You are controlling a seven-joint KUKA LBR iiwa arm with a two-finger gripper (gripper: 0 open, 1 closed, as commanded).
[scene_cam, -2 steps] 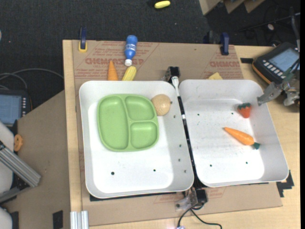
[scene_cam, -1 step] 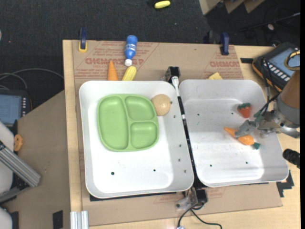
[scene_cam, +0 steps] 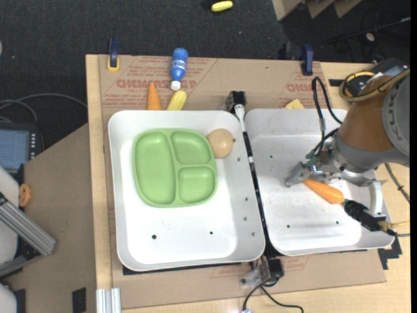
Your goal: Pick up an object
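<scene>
An orange carrot (scene_cam: pixel 324 190) lies in the right white bin (scene_cam: pixel 293 233), towards its right side. My gripper (scene_cam: pixel 309 173) hangs low over this bin, just left of and above the carrot's near end, at the end of the grey arm with its orange band (scene_cam: pixel 365 126). Whether the carrot touches the gripper is unclear. In the left white bin (scene_cam: pixel 169 240) a green divided plate (scene_cam: pixel 174 166) lies flat, with a tan round object (scene_cam: pixel 221 142) resting at its upper right edge.
Behind the left bin, on the bench, lie a blue-and-white bottle (scene_cam: pixel 178 68), a small orange carrot (scene_cam: pixel 153 98) and a yellow corn piece (scene_cam: pixel 176 100). A yellow scrap (scene_cam: pixel 294 104) sits behind the right bin. Black cables (scene_cam: pixel 318 103) run to the arm.
</scene>
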